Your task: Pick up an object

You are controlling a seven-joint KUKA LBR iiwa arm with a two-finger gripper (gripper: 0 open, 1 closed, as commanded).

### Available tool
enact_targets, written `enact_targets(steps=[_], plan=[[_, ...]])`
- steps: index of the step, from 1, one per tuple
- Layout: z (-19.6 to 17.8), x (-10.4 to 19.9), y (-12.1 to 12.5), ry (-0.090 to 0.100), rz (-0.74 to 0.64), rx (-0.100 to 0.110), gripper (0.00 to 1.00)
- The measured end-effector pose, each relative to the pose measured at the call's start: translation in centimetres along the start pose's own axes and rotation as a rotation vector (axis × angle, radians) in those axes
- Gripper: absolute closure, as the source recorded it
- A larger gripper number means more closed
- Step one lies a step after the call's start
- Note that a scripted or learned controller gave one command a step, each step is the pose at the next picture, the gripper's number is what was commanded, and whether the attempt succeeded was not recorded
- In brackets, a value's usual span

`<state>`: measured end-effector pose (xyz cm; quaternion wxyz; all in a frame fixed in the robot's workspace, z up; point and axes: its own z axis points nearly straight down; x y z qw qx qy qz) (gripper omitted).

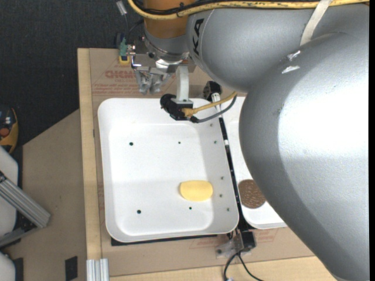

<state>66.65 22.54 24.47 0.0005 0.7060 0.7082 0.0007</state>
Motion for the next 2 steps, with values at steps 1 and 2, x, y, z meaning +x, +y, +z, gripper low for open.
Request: enact_targets(steps=[1, 2], plan=[[-1.0, 0.1, 0.0, 0.0, -0.002, -0.002, 1.0], [-2.1, 0.2, 0.0, 0.0, -0.003, -0.005, 1.0]])
